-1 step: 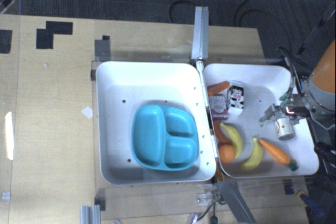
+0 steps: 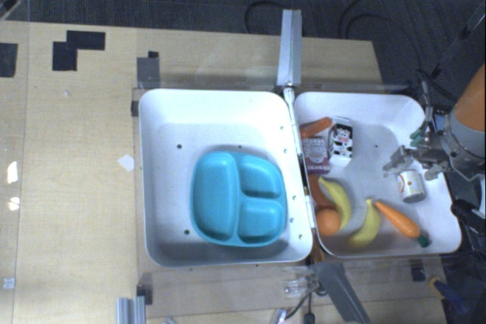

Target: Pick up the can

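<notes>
The can (image 2: pixel 411 184) lies in the right bin (image 2: pixel 380 106) at about three o'clock, just under the gripper (image 2: pixel 416 161). Approach step — how far the gripper is open I cannot tell. Next: descend, close squarely around it.

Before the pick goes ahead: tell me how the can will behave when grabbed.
The can looks small and metallic, so probably stiff, light and smooth. It seems to lie on its side, so a nudge could roll it toward the carrot. The gripper is right above it.
</notes>
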`<state>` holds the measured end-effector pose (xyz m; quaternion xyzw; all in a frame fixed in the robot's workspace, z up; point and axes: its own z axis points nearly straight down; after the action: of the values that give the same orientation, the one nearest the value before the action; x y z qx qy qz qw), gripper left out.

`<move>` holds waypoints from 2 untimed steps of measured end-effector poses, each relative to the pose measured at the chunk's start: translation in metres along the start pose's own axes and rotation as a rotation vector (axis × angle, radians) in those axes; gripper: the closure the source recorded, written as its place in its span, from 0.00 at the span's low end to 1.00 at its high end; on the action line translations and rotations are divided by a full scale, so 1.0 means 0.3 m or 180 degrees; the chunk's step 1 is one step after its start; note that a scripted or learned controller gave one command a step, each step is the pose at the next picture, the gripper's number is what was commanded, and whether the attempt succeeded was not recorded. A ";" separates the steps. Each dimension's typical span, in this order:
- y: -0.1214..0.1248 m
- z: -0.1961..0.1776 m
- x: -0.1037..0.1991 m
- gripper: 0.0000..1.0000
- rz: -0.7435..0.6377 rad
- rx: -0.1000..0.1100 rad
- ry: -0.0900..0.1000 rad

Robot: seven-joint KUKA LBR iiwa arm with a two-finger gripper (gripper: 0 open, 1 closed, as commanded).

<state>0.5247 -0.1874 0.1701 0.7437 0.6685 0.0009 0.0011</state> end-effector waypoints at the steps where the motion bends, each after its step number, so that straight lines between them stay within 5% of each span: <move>1: -0.010 0.219 -0.033 0.00 0.0040 -0.0007 -0.0001; 2: -0.002 0.080 0.100 0.00 0.0196 -0.0006 0.0000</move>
<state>0.5274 -0.1575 0.1461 0.7640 0.6453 0.0016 0.0017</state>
